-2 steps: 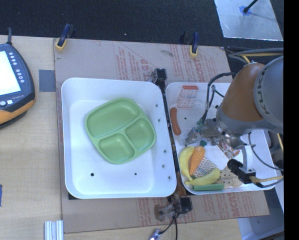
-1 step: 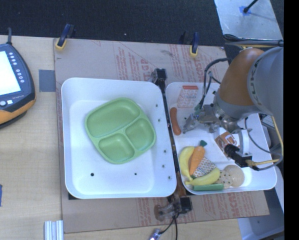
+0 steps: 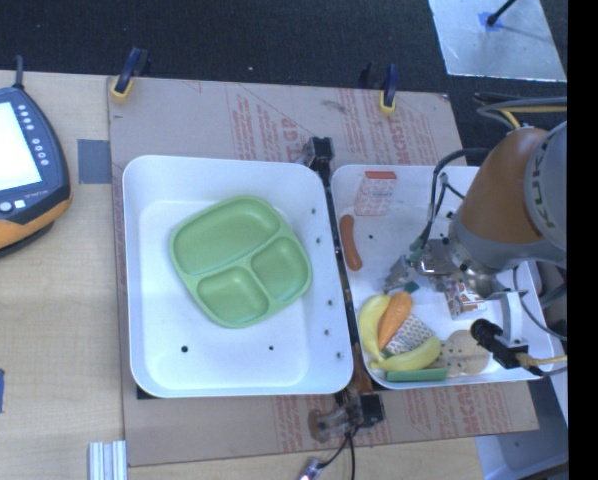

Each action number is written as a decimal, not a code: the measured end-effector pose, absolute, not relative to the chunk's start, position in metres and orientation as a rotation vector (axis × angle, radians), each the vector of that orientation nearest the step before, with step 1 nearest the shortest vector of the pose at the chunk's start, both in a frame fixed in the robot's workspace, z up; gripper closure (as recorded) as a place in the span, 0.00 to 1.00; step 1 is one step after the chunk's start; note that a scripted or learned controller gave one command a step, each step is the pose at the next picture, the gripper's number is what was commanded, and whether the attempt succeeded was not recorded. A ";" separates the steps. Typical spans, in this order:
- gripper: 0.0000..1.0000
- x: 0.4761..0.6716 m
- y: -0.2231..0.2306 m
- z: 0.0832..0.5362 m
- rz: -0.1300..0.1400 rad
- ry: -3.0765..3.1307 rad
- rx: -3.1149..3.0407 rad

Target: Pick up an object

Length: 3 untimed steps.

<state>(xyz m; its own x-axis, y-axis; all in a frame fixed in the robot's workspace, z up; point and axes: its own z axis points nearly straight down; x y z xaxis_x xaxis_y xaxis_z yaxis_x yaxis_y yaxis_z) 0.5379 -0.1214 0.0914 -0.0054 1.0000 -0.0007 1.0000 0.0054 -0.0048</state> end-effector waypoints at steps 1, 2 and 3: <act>0.00 0.613 -0.109 0.092 0.001 -2.223 -2.217; 0.00 0.656 -0.116 0.092 0.002 -2.225 -2.215; 0.00 0.591 -0.179 0.184 0.002 -2.223 -2.219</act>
